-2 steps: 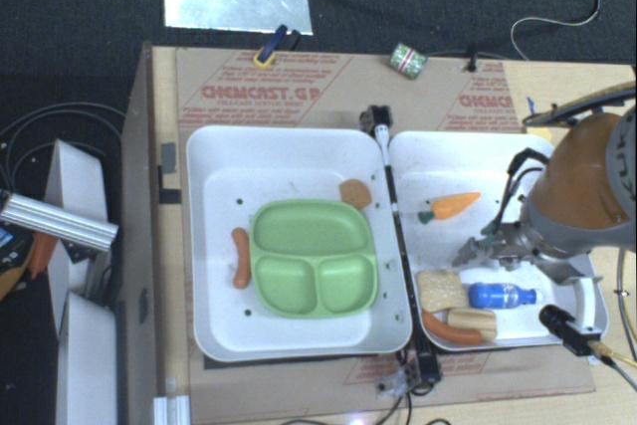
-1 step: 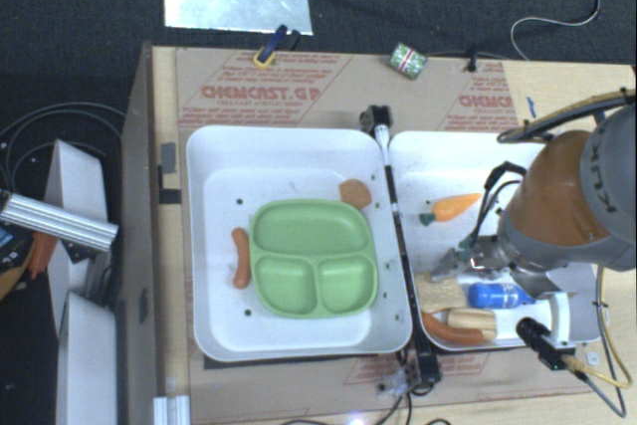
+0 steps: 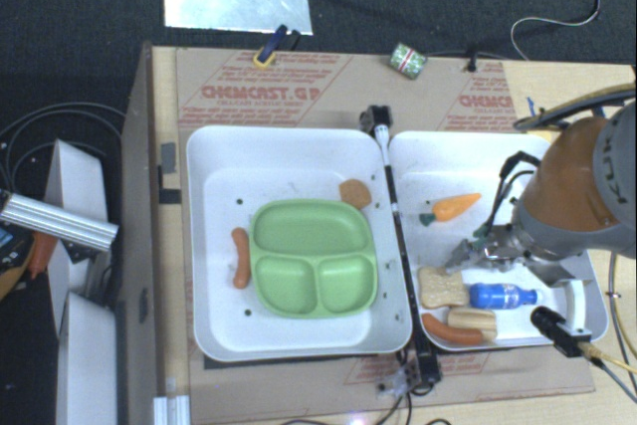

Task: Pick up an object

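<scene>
Plainly, you had the gripper [image 3: 476, 248] above the right bin [image 3: 438, 154], finger state impossible to tell, just beside the blue bottle [image 3: 503, 296]: probably light, stiff and slippery, best grasped across its middle.

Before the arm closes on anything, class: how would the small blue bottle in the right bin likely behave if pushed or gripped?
The blue bottle lies on its side, so a sideways nudge would probably roll it. Its rounded body looks smooth, so it may slip between fingers. It seems small and probably light, and the toast slice close by might shift with it.
</scene>
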Controlling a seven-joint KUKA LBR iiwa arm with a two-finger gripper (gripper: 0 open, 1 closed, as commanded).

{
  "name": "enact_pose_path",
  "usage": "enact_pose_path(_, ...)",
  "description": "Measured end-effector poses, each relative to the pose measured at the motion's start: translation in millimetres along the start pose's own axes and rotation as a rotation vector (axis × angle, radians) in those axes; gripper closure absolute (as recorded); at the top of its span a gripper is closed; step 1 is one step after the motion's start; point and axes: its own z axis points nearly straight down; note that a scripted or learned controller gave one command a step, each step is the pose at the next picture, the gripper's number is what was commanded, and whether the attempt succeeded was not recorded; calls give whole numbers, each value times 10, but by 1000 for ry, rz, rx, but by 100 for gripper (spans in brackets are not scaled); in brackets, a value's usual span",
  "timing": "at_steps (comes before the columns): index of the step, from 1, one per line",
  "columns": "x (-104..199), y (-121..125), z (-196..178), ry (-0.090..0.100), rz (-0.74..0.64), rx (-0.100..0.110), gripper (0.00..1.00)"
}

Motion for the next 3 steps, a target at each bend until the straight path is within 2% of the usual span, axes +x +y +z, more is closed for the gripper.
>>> enact_pose_path(1, 344, 884, 116, 1, -4, -1, 0)
enact_pose_path(2, 116, 911, 113, 0, -1, -1, 0)
enact_pose_path(3, 86, 1247, -99, 0, -4, -2, 0)
